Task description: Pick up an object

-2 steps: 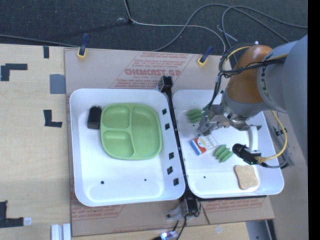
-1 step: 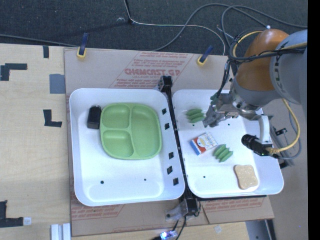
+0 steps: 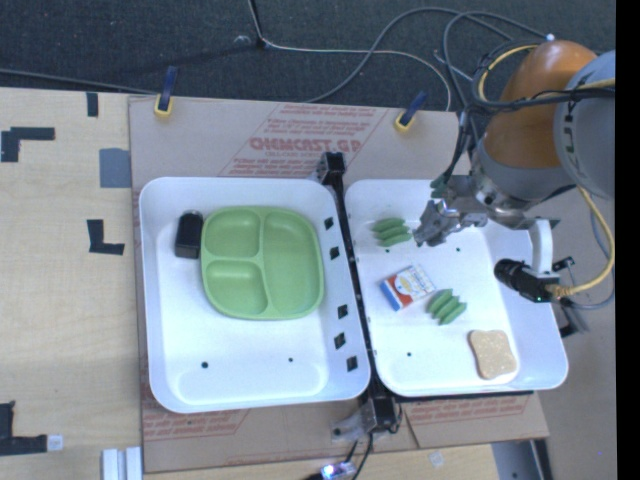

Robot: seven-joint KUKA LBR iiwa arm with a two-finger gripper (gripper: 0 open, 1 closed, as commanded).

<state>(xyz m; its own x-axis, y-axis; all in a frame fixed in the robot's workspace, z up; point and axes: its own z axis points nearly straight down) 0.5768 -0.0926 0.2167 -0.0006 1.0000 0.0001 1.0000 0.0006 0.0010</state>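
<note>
Progress looks slight — the hand (image 3: pixel 432 230) hangs low in the right bin (image 3: pixel 540 363) just beside the nearest green pea pod (image 3: pixel 392 231), its grip state unreadable, nothing lifted yet.

Red printing runs across the cardboard sheet (image 3: pixel 300 138) under the bins, at twelve o'clock above the left bin (image 3: pixel 160 298); the large line looks like "CHEMCAST GP", but the smaller lines around it are too blurred to read. The small red, white and blue box (image 3: pixel 407 288) carries markings too small to read.
</note>
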